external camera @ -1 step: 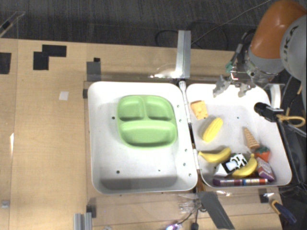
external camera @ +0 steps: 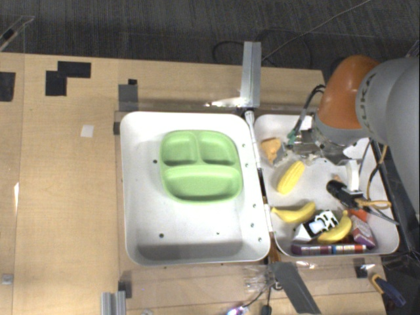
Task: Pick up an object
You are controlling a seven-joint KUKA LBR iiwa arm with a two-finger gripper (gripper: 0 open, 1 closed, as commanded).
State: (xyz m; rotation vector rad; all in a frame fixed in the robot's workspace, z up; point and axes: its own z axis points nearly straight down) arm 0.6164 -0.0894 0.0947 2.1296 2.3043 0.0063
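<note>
- The corn cob (external camera: 291, 177) is our landmark, lying in the upper middle of the right bin (external camera: 394, 238); bare white floor opens to its right and just below it before the clutter starts.
- To its left, the bin's wall and the divider between the bins sit close, so that side is tight.
- The cob's long axis runs on a slant, upper end toward the gripper, lower end toward the near-left.
- The gripper (external camera: 296, 143) hangs just above the cob's upper end; its fingers look slightly parted with nothing between them.
- A tan chunk (external camera: 270, 149) sits up-left of the cob, a banana (external camera: 293, 212) just below it.
- Farther down-right: a second banana (external camera: 338, 230), a black-and-white item (external camera: 321, 223), markers (external camera: 328, 247).
- Well left of the cob, a green divided plate (external camera: 199, 165) in the left bin (external camera: 141, 228).
</note>
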